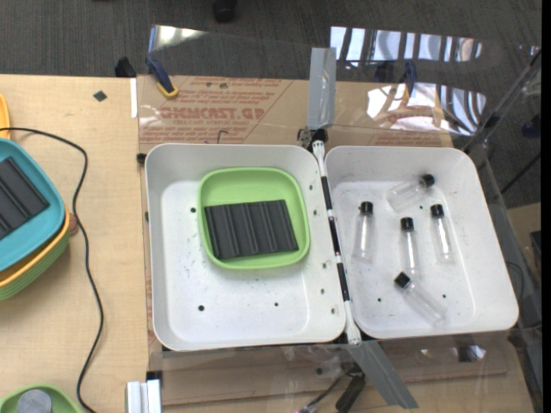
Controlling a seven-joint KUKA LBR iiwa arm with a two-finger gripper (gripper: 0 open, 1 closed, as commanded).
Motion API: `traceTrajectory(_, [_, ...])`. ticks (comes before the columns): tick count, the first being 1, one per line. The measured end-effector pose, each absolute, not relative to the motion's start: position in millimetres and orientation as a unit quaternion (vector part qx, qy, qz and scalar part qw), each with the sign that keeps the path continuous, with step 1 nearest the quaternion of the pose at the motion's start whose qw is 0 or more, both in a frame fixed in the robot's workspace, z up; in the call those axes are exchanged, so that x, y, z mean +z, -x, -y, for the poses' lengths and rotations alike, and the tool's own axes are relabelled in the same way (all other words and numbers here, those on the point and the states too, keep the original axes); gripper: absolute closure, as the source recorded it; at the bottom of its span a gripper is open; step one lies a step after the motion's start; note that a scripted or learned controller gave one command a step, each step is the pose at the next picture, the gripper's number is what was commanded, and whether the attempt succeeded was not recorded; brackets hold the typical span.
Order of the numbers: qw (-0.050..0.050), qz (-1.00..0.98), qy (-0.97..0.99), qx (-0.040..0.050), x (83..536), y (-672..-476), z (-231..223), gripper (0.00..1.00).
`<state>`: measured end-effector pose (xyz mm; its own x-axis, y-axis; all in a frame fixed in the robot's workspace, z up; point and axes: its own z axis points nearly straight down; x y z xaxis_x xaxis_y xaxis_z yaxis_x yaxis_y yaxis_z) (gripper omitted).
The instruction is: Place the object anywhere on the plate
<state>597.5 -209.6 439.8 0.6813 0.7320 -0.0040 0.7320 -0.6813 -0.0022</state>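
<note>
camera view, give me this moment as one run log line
plate: left bin, dark ridged pad on it | vials: five, clear, black caps, loose in right bin | placed on plate: none yet

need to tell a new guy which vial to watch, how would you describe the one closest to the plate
Start at the right-hand white bin, which holds five clear vials with black caps. Look at its left side, next to the divider it shares with the bin holding the green plate. The vial there stands alone, lying nearly straight up and down the picture with its cap at the top, further left than any other.
</note>
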Motion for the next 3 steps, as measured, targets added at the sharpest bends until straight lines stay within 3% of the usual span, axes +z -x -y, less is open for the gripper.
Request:
traceTrajectory(1, [0.001, 0.343, 0.939, 0.0027, 439, -631.3, 216, 0.0])
traceTrajectory(3, [0.001, 0.194, 0.981, 0.0025, 439, -648.4, 221, 0.0])
